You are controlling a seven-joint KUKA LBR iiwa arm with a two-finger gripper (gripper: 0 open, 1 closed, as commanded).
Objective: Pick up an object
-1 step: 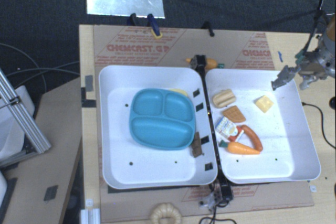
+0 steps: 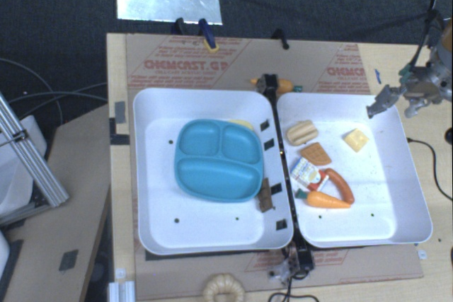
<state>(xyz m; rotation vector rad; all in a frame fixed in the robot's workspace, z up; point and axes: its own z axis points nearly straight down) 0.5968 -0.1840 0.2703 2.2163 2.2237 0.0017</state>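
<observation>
White bins: two shallow white plastic bins sit side by side on the surface, the left bin (image 2: 152, 152) and the right bin (image 2: 403, 173), with their inner edges touching.
Blue tray: a light blue plastic tray with three sections (image 2: 219, 159) lies flat in the middle of the left bin.
Brown piece: a small dark brown piece (image 2: 265, 197) lies just beside the tray's near right corner.
Bun: a small tan toy hot dog bun (image 2: 301, 131) lies in the far left part of the right bin.
Cracker: a flat orange-brown toy cracker (image 2: 316, 153) lies just near of the bun.
Cheese: a pale yellow toy cheese block (image 2: 356, 139) sits to the right of the bun, apart from the other food.
Packet: a small white packet with printing on it (image 2: 306, 172) lies near of the cracker.
Sausage: a red toy sausage (image 2: 339, 184) lies to the right of the packet.
Carrot: an orange toy carrot (image 2: 327, 201) lies touching the near side of the sausage.
Tool: the grey metal tool (image 2: 391, 100) hangs over the far right edge of the right bin, well apart from the food; whether its fingers are apart or together, I cannot tell, and nothing shows between them.
Surface: the brown board (image 2: 233, 60) with red letters lies under both bins.
Ring: a tan rope ring (image 2: 224, 288) lies at the near edge of the surface.
</observation>
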